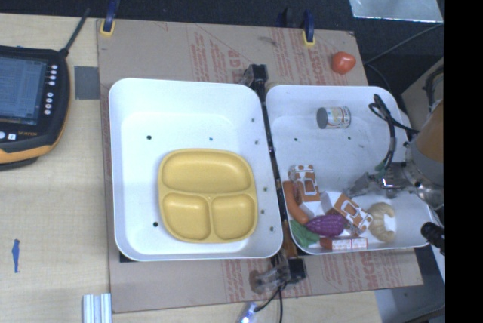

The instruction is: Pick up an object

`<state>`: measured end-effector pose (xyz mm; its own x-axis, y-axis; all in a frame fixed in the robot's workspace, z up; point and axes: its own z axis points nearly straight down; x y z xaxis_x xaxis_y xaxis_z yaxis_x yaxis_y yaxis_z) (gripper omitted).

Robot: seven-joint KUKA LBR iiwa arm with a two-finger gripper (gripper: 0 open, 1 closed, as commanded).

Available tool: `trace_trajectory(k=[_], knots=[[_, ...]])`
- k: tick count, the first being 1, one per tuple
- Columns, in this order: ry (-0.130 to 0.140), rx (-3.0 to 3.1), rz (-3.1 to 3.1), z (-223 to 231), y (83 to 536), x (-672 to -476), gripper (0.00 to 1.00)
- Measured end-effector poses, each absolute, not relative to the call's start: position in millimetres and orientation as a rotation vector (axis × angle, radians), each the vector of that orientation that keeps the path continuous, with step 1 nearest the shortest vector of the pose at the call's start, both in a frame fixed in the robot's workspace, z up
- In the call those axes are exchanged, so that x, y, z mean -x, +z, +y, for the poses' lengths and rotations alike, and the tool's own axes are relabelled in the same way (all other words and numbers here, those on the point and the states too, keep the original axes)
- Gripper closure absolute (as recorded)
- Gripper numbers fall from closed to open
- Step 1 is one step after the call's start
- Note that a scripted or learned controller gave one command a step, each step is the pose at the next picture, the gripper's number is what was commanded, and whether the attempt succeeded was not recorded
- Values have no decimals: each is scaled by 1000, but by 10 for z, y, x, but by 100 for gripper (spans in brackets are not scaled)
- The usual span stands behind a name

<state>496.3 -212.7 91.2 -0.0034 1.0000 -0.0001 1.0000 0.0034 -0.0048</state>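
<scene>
The right bin (302, 99) holds a small silver can (333, 118) lying on its side near the back. A cluster of toy food lies at its front: purple grapes (326, 224), an orange carrot (295, 202), a green piece (302, 235), a tan croissant (383, 221) and two orange-and-white boxes (305, 180) (352, 213). My gripper (370, 183) reaches in from the right. It hangs low over the bin, just above and behind the croissant and the nearer box. Nothing shows held in it.
The left bin (136, 103) bears a yellow divided plate (207, 195). A red ball (343, 62) rests on the cardboard behind the right bin. A tablet pendant (26, 99) lies at the far left. A black cable (385, 118) loops over the right bin's far corner.
</scene>
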Motion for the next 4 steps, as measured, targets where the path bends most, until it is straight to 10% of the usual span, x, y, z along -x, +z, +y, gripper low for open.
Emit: trace_trajectory(k=[1, 2, 3, 4], knots=[[2, 2210, -2229, -757, 1920, -4766, 0], [0, 2217, -2228, -1196, 1210, -5141, 0], [-20, 2222, -2235, -1355, 1061, -6194, 0], [31, 2206, -2199, -1070, 868, -6496, 0]])
